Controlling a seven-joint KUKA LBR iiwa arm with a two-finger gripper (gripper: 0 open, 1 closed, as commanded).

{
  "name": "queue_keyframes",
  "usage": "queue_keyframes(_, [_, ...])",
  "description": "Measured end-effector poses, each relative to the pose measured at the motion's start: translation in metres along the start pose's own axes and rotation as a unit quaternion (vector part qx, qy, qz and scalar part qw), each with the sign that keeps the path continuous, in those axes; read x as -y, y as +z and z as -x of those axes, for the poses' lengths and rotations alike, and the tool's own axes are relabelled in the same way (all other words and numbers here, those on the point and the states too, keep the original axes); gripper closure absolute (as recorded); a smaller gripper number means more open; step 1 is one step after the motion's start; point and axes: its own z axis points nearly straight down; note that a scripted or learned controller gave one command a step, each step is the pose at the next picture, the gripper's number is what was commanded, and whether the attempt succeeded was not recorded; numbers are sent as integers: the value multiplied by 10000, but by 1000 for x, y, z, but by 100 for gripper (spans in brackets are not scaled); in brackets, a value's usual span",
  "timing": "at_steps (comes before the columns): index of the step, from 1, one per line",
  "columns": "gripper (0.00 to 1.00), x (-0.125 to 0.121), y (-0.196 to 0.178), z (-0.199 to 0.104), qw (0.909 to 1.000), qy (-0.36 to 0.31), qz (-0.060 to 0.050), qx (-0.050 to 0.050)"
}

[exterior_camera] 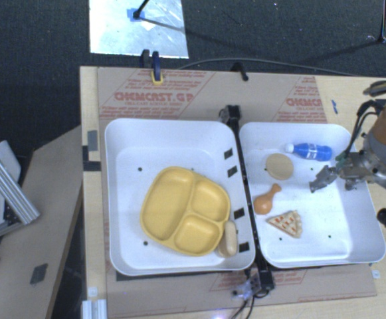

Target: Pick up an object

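Bread roll (229, 238) sat at the near edge of the left bin (129, 138), touching the yellow divided plate (186, 210) on its near-right corner. Plate lay flat, roughly mid-bin, three compartments, nothing in them as far as I could see.

Right bin (362, 244) held four items: pizza slice (286, 222) nearest, flat, tip pointing left; chicken drumstick (266, 199) just beside it on the left/far side, not touching afaict; round tan cookie-type thing (280, 167) behind that; blue bottle (310, 151) on its side near the far wall, cap end pointing left.

Gripper (334, 178) was over the right bin's right half, arm coming in from the right. Fingers looked spread apart w/ nothing between them, though res was poor there. Closest item was the bottle, but gripper was clear of it; cookie and pizza slice were well to its left.

Bins sat side by side on a cardboard sheet (212, 92) w/ red print, black clips along the shared wall.
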Motion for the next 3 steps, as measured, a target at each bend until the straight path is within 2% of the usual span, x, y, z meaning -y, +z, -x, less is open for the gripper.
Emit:
queue_keyframes(1, [0,-3,-6,0,10000,-14,54,11])
queue_keyframes(3, [0,-13,94,3,10000,-6,38,8])
